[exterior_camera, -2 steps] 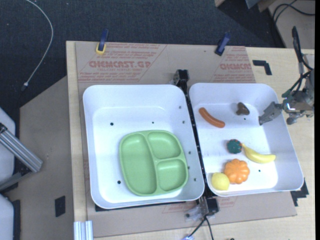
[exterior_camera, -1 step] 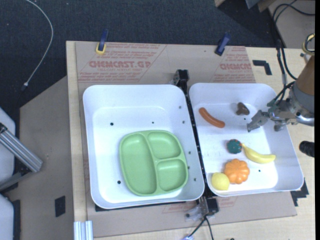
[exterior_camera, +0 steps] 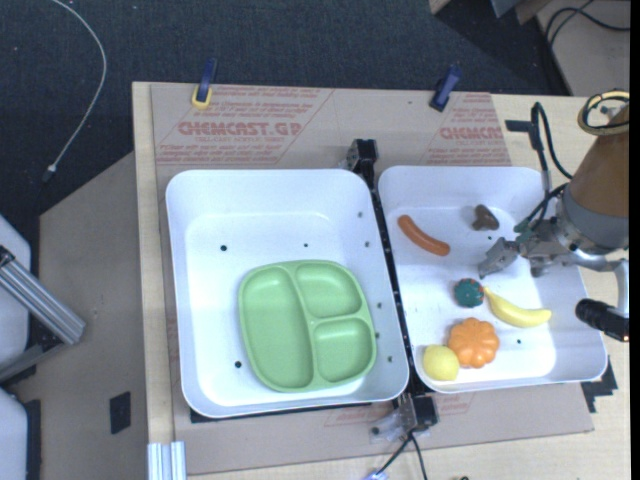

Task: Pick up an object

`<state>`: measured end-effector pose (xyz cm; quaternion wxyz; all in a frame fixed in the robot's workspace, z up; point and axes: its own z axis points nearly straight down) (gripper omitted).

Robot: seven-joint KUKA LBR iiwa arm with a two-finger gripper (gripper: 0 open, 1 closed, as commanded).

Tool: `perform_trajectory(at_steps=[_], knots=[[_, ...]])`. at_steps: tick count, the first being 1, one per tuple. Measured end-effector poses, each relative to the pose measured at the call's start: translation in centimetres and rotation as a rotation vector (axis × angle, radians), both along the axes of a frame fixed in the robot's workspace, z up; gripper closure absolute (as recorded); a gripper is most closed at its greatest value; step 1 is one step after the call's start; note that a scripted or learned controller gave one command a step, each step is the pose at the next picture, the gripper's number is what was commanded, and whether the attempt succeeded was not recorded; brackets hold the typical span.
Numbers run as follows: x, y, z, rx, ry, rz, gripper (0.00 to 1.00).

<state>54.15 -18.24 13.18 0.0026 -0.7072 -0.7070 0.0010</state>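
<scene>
From my feed the gripper (exterior_camera: 503, 258) hung over the right bin (exterior_camera: 420, 183) with its fingers spread and nothing between them. The teal ball (exterior_camera: 468, 292) sat just at its 7 o'clock, the banana (exterior_camera: 517, 311) at 5, and the sausage (exterior_camera: 424, 236) off toward 9.

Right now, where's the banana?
The banana lies in the right bin, toward its right side, just right of the teal ball and above the orange pumpkin.
</scene>
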Motion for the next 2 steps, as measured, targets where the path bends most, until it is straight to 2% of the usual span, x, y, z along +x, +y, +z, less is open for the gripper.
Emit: perform_trajectory(at_steps=[1, 2], knots=[[0.1, -0.1, 1.3, -0.003, -0.007, 0.0, 1.0], [0.9, 0.1, 5.9, -0.005, -0.011, 0.002, 1.0]])
